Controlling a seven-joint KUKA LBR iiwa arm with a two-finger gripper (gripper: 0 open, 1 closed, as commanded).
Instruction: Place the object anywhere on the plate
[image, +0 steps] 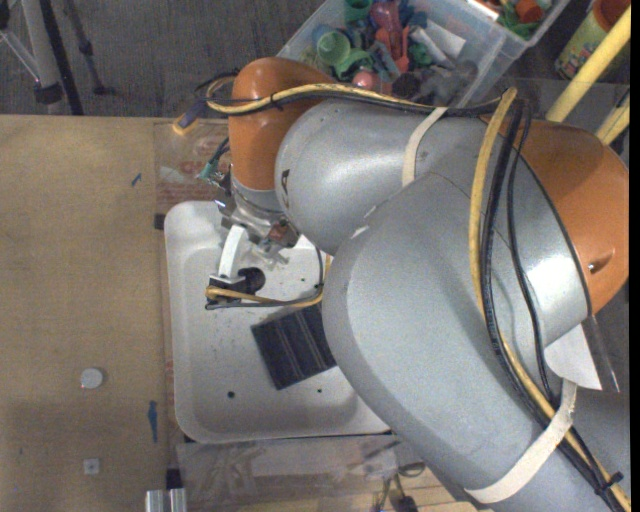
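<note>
The grey arm with its orange band reaches in from the right and covers much of the view. Its gripper (258, 232) hangs low over the far left part of a shallow white bin (195, 330). A black ribbed rectangular object (290, 348) lies flat on the bin floor, nearer the front than the gripper and apart from it. The arm's large grey link hides that object's right end, along with the right side of the bin.
A bare wooden bench top (70, 250) lies left of the bin, with a small grey disc (91, 378) on it. Behind the arm at the top stands a clear tub of colourful toys (400, 40).
</note>
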